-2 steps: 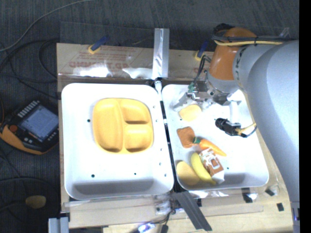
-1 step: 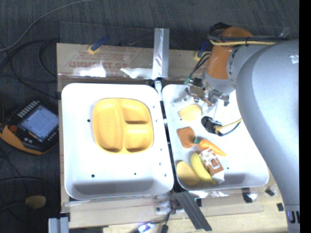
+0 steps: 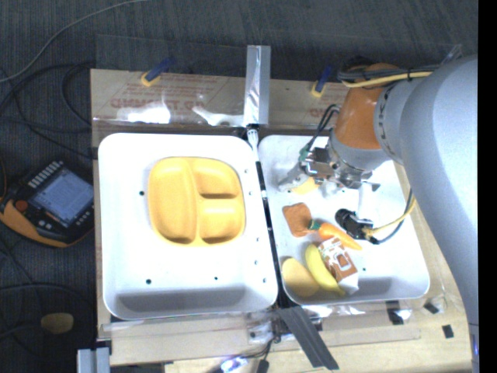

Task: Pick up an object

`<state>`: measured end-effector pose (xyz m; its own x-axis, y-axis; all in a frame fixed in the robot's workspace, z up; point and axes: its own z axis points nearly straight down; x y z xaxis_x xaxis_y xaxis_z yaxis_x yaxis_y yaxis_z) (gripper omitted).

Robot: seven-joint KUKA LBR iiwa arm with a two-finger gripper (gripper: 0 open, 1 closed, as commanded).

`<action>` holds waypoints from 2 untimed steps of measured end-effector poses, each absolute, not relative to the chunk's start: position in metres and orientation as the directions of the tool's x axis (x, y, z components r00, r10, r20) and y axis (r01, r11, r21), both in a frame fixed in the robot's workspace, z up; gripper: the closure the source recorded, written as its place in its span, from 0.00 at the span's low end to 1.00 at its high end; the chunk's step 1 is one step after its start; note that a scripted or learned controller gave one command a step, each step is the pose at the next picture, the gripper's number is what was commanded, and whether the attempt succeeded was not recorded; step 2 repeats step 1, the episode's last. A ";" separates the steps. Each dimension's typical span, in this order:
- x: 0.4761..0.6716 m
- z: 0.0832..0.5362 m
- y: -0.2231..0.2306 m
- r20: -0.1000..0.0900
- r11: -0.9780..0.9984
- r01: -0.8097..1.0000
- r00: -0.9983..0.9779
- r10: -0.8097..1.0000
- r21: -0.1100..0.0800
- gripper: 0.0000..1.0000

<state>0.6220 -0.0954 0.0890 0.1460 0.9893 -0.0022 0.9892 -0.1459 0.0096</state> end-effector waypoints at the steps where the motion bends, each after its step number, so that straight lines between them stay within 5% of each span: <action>1: 0.535 0.089 -0.109 -0.001 -0.165 0.986 0.165 0.986 0.007 0.00; 2: 0.535 0.089 -0.109 -0.001 -0.165 0.986 0.165 0.986 0.007 0.00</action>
